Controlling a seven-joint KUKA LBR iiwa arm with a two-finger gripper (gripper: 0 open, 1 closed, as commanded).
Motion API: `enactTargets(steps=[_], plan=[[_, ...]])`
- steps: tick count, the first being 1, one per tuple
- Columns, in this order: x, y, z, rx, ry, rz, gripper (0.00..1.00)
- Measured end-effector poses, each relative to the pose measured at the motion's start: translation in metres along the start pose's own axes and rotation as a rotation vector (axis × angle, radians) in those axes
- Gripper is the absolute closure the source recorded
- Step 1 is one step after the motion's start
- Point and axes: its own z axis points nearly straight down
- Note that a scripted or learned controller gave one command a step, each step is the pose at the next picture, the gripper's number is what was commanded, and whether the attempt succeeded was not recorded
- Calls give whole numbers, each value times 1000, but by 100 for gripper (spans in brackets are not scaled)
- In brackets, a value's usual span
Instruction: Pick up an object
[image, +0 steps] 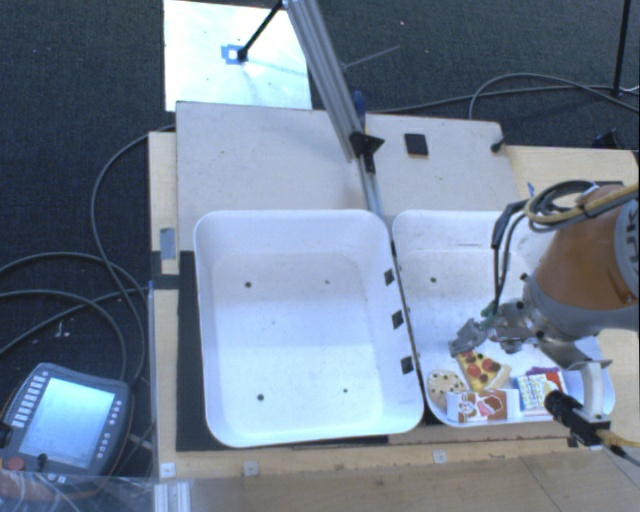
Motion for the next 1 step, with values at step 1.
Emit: enactTargets(steps=[1], plan=[[1, 22, 72, 8, -1, 6, 0]])
